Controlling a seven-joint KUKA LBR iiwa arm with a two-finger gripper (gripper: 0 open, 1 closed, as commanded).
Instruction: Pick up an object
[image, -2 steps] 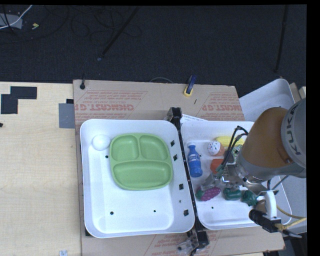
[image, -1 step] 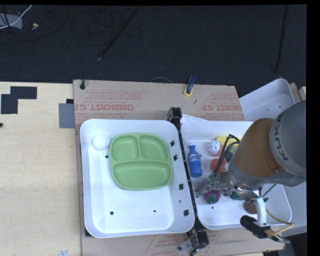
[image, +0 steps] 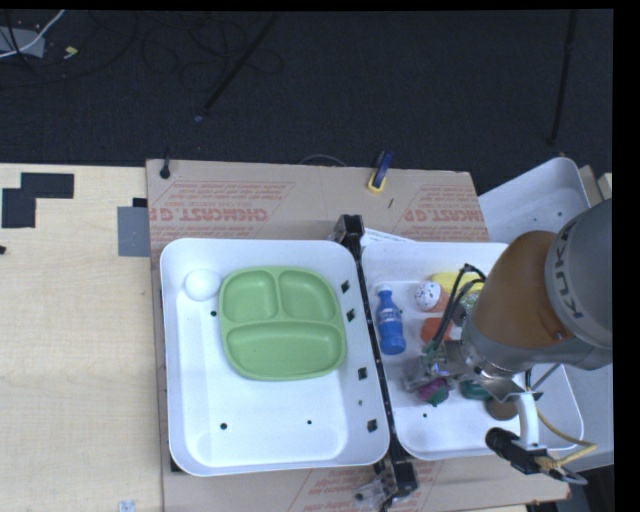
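The grey arm with its orange band reaches from the right over the right bin. My gripper is low in that bin, right among some small green and pink pieces. Just left of it a blue bottle lies on the bin floor. A white ball with dots, a yellow object and an orange object sit behind the gripper, partly hidden by the arm and its cables.
The left bin holds a green divided plate and a white ball in its far left corner. A black divider runs between the bins. A brown object lies under the arm at the right.
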